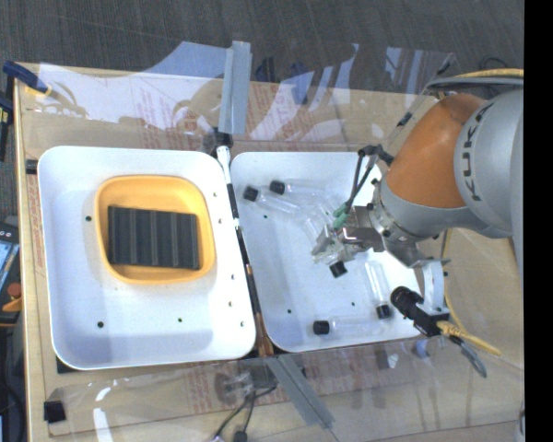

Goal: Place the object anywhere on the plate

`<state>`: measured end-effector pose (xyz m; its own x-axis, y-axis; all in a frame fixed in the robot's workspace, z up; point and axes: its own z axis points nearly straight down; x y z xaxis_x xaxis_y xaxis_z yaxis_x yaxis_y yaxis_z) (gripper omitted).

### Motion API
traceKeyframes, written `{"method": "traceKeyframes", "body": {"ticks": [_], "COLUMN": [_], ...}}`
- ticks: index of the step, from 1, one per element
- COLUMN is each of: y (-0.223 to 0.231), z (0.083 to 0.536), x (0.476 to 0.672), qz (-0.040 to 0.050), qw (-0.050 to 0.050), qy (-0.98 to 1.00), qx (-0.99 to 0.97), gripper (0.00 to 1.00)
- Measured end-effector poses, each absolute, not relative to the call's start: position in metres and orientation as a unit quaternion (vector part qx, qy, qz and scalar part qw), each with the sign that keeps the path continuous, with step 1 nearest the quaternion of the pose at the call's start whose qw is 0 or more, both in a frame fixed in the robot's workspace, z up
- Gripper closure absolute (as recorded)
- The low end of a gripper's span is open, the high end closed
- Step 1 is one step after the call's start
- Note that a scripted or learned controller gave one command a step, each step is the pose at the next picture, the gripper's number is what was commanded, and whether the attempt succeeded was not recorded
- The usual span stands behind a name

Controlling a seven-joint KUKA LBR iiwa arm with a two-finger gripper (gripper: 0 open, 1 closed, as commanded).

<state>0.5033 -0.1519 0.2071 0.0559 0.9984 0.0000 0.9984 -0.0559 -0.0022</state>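
The yellow plate (153, 197) with a dark ribbed centre lies in the left bin (64, 247). Several clear tubes with black caps lie in the right bin (286, 311): one at the back left (264, 197), one along the front edge (336, 324), one at the right (378, 288). My gripper (335, 240) is low over the middle of the right bin, among the clear tubes. A black cap (337, 268) lies just in front of it. I cannot make out whether anything is between the fingers.
A raised divider (238, 247) separates the two bins. The arm's orange band and grey body (442, 168) cover the right bin's right side. Clear plastic sheeting lies on the bench behind the bins.
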Motion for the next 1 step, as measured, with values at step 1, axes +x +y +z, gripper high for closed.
{"method": "traceKeyframes", "body": {"ticks": [1], "y": [-0.1228], "z": [0.2441], "x": [0.5499], "qz": [0.0009], "qw": [0.001], "qy": [-0.758], "qx": [-0.652], "gripper": [1.0]}}
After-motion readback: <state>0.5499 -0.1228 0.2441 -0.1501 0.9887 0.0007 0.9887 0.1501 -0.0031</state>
